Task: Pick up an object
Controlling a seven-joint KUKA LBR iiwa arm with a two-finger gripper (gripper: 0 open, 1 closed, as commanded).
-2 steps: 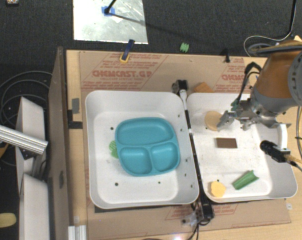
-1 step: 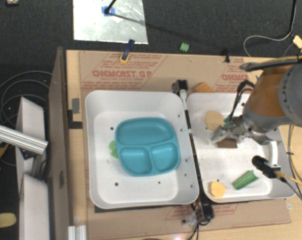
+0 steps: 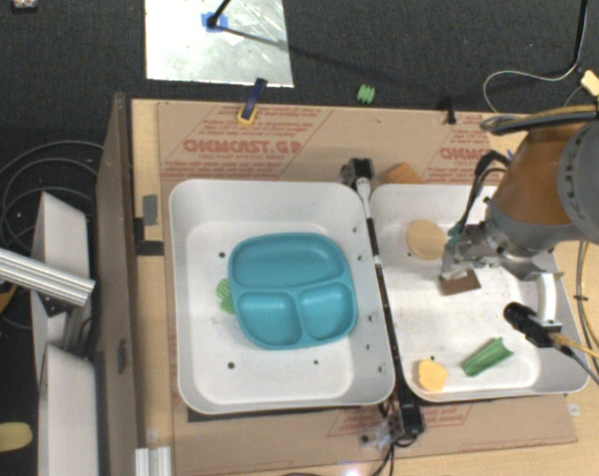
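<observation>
Right bin [image 3: 404,310], centre-right of frame: small brown block [image 3: 463,285] lies on the bin floor. Gripper [image 3: 461,263] sits directly over the block's upper edge, touching or nearly so; cannot tell how wide it stands or whether it has hold of the block. Arm [image 3: 552,181], grey with an orange band, comes in from the right edge, angled down to the left.

Just up-left of the gripper, a tan disc [image 3: 425,238] lies flat, apart from the block. Lower in the same bin, a green piece [image 3: 485,356] lies tilted, near the bottom wall. Left of it, at the bin's lower left corner, a yellow round piece [image 3: 431,375].

Left bin [image 3: 195,296], centre of frame, touches the right bin along a dark seam. Blue plate [image 3: 292,288] with three sections lies in its middle, slightly rotated. A green bit [image 3: 223,292] peeks out from under the plate's left edge; what it is, unclear.

Both bins rest on brown printed cardboard [image 3: 240,147]. An orange piece [image 3: 403,174] lies on the cardboard just above the right bin's upper left corner. Silver sheet [image 3: 220,28] on the dark floor, upper left of frame. Black cables [image 3: 42,167] coil at the left edge.
</observation>
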